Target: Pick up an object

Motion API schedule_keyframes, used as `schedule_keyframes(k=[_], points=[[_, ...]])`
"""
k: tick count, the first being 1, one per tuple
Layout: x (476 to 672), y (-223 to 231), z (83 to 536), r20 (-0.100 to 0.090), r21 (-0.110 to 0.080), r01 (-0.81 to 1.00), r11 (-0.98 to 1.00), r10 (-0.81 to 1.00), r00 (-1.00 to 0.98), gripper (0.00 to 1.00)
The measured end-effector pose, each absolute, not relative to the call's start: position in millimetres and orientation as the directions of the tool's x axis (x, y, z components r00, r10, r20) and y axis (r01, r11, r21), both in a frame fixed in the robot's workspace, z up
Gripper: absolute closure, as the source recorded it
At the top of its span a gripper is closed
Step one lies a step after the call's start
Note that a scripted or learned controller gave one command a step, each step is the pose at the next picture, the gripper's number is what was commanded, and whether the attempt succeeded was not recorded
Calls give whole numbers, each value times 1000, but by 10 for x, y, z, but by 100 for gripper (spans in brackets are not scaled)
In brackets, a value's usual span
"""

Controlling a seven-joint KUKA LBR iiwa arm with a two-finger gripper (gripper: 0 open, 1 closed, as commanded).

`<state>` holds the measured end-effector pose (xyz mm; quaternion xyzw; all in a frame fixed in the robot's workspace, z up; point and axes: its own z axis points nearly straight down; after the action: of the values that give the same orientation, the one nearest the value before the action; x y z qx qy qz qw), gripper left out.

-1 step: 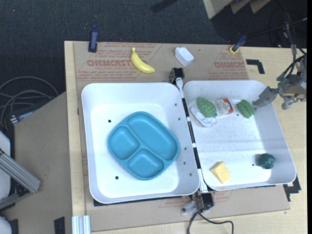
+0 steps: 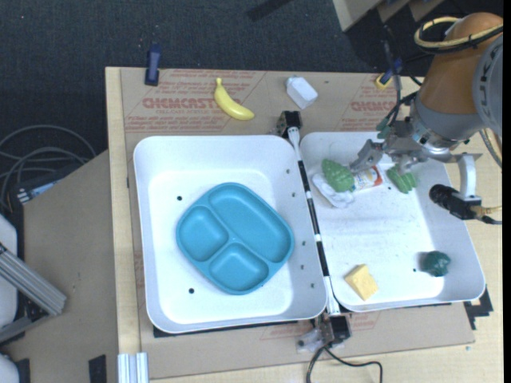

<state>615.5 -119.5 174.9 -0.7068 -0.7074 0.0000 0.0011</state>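
Note:
In the right bin (image 2: 459, 274) my gripper (image 2: 386, 159) hangs low over the back part, its two grey fingers spread open with nothing held between them. Just below it lies a small white and red item (image 2: 369, 180). A green leafy toy (image 2: 338, 175) rests on a crumpled white piece (image 2: 330, 194) to the gripper's left. Another green toy (image 2: 402, 180) sits right under the right finger. Near the front of this bin lie a yellow block (image 2: 361, 281) and a dark teal lump (image 2: 436, 263).
The left bin (image 2: 160, 162) holds a blue divided plate (image 2: 233, 236). On the bench behind the bins lie a yellow banana (image 2: 231, 102), a white block (image 2: 302, 92) and a blue marker (image 2: 152, 64). A black clamp (image 2: 289, 123) sits where the bins meet.

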Motion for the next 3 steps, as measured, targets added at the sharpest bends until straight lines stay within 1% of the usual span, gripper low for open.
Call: schedule_keyframes(k=[1, 2, 3], points=[[6595, -977, 896, -2, 9, 1000, 1, 1000, -1, 0], [6611, -989, 1015, -7, 15, 1000, 3, 1000, -3, 100], [6609, -988, 1012, -7, 15, 1000, 3, 1000, -3, 0]])
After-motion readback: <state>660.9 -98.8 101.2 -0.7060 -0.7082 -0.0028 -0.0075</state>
